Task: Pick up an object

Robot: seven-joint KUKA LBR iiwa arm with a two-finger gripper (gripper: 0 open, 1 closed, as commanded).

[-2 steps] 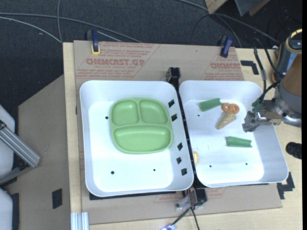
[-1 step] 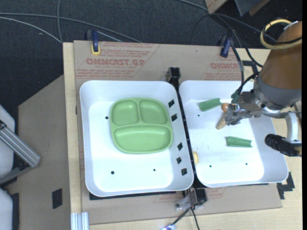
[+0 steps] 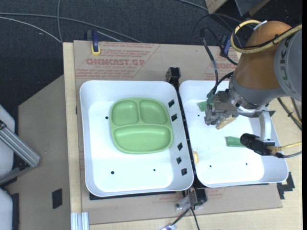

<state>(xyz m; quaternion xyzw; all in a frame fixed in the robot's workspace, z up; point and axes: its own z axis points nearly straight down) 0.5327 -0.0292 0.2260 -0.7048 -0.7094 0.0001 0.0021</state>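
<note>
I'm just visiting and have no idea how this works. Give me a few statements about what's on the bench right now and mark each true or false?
1. The green divided plate lies in the left bin. True.
2. The plate has three compartments. True.
3. The arm's tool is over the left bin. False: it is over the right bin.
4. A small green flat piece lies in the right bin. True.
5. The green plate stands on its edge. False: it lies flat, open side up.
6. The two bins are stacked. False: they sit side by side.
</note>
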